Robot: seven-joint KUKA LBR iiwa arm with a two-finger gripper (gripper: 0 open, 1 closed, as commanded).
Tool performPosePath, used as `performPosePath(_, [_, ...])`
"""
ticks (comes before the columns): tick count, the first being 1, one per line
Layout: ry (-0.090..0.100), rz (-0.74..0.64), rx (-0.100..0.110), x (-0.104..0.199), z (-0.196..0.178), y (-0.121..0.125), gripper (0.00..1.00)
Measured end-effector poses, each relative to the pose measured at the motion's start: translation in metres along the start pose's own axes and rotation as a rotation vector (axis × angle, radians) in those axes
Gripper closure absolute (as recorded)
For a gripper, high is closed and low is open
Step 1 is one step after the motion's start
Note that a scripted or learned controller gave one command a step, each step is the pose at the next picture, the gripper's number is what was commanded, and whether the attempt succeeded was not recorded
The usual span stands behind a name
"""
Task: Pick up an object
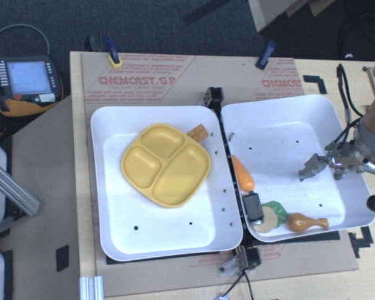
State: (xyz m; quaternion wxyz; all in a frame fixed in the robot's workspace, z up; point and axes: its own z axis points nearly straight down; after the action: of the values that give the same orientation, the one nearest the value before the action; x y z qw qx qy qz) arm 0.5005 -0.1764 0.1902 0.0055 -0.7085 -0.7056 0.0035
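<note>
Pincer point(317, 166) hung over right white bin point(281, 120), state impossible to tell. Brown plastic drumstick point(307, 221) lay near bin's front edge (light, stiff, slippery); grasp narrow shank.

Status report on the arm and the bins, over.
Gripper low over right bin, nothing in it. Carrot, drumstick and black block lie at bin's near-left edge, apart from gripper. Yellow plate in left bin.

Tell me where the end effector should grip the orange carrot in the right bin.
Probably at the carrot's thicker middle, coming straight down with fingers across its width. It lies flat along the right bin's left wall, so its wall side looks tight.
</note>
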Motion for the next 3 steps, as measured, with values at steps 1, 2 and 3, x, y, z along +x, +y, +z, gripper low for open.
performPosePath(1, [-0.003, -0.004, -0.013, 0.000, -0.006, 0.003, 0.00])
performPosePath(2, [0.000, -0.003, -0.007, -0.005, 0.038, 0.004, 0.00])
performPosePath(3, [0.000, -0.004, -0.008, -0.006, 0.082, 0.010, 0.00])
